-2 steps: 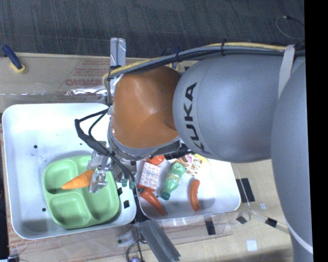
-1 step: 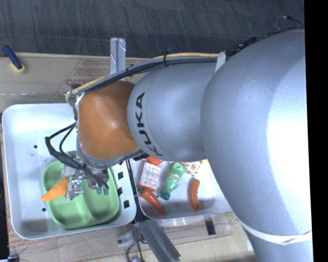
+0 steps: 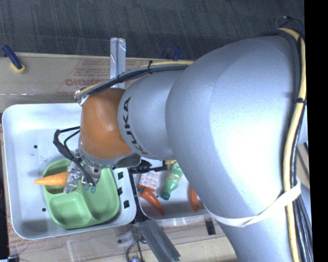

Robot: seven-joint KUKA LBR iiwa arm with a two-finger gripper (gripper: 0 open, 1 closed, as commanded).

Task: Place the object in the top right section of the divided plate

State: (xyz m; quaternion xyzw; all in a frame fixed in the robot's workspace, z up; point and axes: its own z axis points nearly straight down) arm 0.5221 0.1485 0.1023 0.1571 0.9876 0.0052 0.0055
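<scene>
Gripper (image 3: 82,179) hangs over the green divided plate (image 3: 83,203) in the left bin (image 3: 19,138). Jaw state: cannot tell. Toy carrot (image 3: 52,180) lies across the plate's upper-left rim, beside the gripper. Advice: confirm the target section before release; lower gently.

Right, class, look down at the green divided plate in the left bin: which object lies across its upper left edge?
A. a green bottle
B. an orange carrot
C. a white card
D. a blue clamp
B: an orange carrot lies across the upper left rim of the green divided plate, with its pointed end sticking out over the left bin, beside the gripper.
</scene>
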